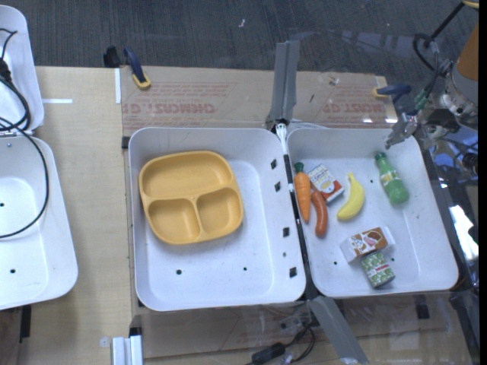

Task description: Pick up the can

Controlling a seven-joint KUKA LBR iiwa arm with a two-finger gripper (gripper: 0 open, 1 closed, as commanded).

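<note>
Bench holding two shallow white bins side by side, their inner rims touching. Left bin (152,280): one yellow divided plate (191,196), three compartments, lying flat toward the far left corner. Right bin (426,276): seven items. Carrot (303,195) along the left wall, green top pointing to the far edge; red sausage (319,213) just beside it on the right, touching or nearly so. Small white and red carton (323,181) near the carrot's upper end. Banana (351,199) near the middle of the bin, curved, apart from its neighbours. Green bottle (393,181) on its side toward the right wall, cap pointing to the far edge. Brown and white carton (367,243) toward the near right corner. Green can (378,271) on its side in the near right corner, touching the near side of that carton. Gripper (398,134) above the far right corner of the right bin, well apart from the can, holding nothing I can see; open or closed, I cannot tell from here.
</note>
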